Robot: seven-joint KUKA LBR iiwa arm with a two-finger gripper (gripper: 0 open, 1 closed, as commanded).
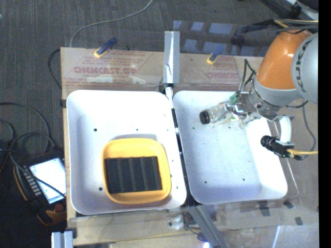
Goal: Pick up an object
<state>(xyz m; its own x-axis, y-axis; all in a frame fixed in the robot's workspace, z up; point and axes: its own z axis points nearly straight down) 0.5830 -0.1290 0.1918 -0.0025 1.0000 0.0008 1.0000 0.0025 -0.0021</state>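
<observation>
Two white bins sit side by side on the bench; the left bin (83, 118) has a yellow tray (137, 171) lying flat near its front, and the tray has a dark, ribbed middle with yellow all round it; the tray touches nothing else. The right bin (227, 174) has the arm (287, 61) reaching over its back right corner; the arm is grey with a big orange part. The gripper (235, 108) hangs low over the back of the right bin, pointing to the left; a small clear bottle with a dark cap (213, 115) lies on its side right at the tip of the gripper, cap end pointing left. The bottle looks very close to the claw, maybe touching it; I cannot tell if the claw is open or shut, or if it has hold of the bottle, because the parts are small and mixed up together. Two blue and yellow clamps (105, 47) sit on the brown board (119, 71) behind the bins.
</observation>
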